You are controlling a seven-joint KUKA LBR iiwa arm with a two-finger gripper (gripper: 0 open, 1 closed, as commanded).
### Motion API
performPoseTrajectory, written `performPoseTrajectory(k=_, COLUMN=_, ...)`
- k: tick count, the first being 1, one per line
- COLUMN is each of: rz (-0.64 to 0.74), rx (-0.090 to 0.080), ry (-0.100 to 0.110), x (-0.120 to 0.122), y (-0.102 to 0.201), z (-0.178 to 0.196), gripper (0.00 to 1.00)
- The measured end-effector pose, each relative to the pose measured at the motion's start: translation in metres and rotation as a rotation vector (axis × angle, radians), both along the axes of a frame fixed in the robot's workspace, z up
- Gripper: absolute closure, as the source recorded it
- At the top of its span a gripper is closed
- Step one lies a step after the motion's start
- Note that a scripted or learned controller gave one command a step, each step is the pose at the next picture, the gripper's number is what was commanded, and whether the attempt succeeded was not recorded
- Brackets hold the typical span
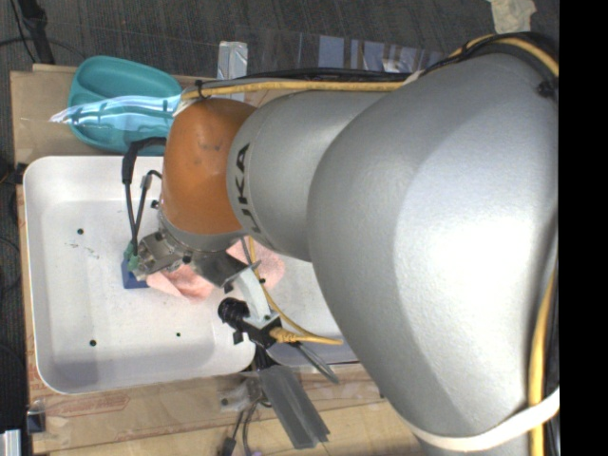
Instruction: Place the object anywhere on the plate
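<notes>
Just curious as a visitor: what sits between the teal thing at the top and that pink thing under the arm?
In the camera view, the arm's orange band fills the stretch between the teal object and the pink thing.

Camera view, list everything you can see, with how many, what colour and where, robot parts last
bin: one, white, shallow, left half of the bench
pink thing: one, pink, in the bin, partly under the wrist; whether it is the plate cannot be told
blue thing: one, small, blue, in the bin at the pink thing's left edge
teal object: one, teal, with a shiny clear bag on it, on the bench beyond the bin
arm: one, grey, orange band, over the bin
gripper: one, dark, over the blue thing
</notes>
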State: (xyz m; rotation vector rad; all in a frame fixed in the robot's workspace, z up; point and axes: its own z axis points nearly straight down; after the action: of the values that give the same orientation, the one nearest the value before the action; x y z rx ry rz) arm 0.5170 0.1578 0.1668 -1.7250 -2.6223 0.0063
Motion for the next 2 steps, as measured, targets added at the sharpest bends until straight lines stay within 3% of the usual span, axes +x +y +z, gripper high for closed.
performPoseTrajectory(k=1, rz=0.246, rx=0.001, ry=-0.005, x=0.059, y=-0.073, z=0.025, gripper=1.00)
performPoseTrajectory(k=2, rz=-0.101, rx=-0.001, ry=-0.015, x=0.061, y=-0.008, z=-0.073, gripper=1.00)
